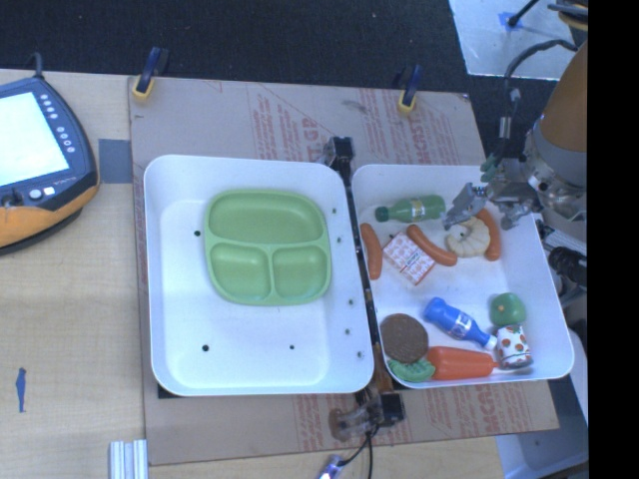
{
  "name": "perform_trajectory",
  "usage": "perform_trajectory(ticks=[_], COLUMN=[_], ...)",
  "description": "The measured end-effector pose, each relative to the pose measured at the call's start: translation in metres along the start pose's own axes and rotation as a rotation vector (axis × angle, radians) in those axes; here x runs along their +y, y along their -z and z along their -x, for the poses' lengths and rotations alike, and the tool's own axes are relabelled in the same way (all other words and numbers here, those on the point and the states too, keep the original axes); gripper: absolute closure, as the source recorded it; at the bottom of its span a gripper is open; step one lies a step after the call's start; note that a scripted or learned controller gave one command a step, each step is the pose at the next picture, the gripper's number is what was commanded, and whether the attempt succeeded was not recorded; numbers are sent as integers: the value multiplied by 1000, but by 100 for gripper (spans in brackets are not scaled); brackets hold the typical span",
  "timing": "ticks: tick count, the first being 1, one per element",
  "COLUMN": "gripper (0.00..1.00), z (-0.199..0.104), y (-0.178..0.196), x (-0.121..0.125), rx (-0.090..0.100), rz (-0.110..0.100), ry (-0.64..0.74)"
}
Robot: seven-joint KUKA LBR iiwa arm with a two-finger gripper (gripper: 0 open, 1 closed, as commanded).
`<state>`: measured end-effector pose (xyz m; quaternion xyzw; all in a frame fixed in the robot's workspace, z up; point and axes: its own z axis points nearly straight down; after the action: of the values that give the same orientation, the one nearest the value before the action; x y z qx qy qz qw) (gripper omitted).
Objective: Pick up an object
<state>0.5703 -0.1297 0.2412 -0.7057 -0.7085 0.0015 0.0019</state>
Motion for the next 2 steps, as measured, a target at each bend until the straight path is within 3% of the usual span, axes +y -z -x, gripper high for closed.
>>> perform_trajectory(ticks=[1, 2], gripper=[0, 0], z=[26, 44], y=[-134, -149], x=[-13, 31], rx=[-1, -1], rz=[-2, 1], ry=[1, 0])
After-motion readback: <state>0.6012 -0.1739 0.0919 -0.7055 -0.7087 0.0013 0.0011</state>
